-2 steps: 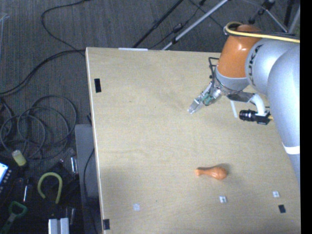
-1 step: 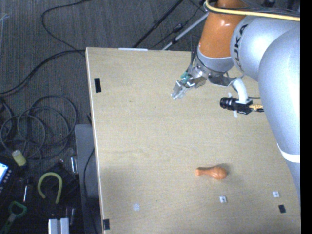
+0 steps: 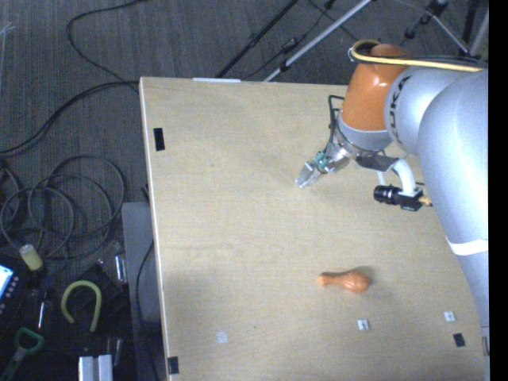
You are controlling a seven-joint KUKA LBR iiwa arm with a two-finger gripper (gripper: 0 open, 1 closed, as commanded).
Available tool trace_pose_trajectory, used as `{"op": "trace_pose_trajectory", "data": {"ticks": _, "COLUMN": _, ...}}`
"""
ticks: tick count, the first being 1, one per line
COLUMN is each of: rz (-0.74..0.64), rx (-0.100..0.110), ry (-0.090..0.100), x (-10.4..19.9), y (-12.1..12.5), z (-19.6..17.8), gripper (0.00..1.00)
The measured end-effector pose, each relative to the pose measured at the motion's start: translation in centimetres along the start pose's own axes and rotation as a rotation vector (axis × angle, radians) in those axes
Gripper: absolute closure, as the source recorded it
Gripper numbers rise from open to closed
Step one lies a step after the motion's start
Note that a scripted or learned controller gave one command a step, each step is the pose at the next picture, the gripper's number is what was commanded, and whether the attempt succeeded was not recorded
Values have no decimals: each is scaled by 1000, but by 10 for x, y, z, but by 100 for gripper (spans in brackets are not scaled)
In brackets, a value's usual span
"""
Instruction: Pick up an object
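Note:
An orange gourd-shaped object (image 3: 346,280) lies on its side on the light wooden bench top (image 3: 238,236), toward the front right, its thin neck pointing left. My gripper (image 3: 308,177) hangs over the middle of the bench, well behind the orange object and slightly to its left. The silver fingers (image 3: 313,171) point down and left, pressed together into one narrow tip with nothing between them. The grey arm with its orange band (image 3: 373,90) reaches in from the right.
A small black cylinder (image 3: 397,196) juts from the wrist. Small markers (image 3: 363,324) dot the bench's front right, and a black tab (image 3: 159,139) sits at its left edge. Cables (image 3: 55,205) and tools lie on the floor to the left.

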State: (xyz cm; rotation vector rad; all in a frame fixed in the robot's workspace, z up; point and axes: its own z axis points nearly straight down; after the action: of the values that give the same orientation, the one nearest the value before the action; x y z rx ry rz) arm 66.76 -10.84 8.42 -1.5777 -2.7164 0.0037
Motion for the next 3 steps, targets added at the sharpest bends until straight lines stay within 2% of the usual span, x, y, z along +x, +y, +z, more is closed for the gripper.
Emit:
{"op": "trace_pose_trajectory", "data": {"ticks": 1, "rz": 0, "rx": -1, "ry": 0, "x": 0, "y": 0, "z": 0, "gripper": 0}}
{"op": "trace_pose_trajectory", "data": {"ticks": 2, "rz": 1, "rx": -2, "ry": -1, "x": 0, "y": 1, "z": -10, "gripper": 100}}
{"op": "trace_pose_trajectory", "data": {"ticks": 3, "rz": 219, "rx": -2, "ry": 0, "x": 44, "y": 26, "z": -100, "gripper": 100}}
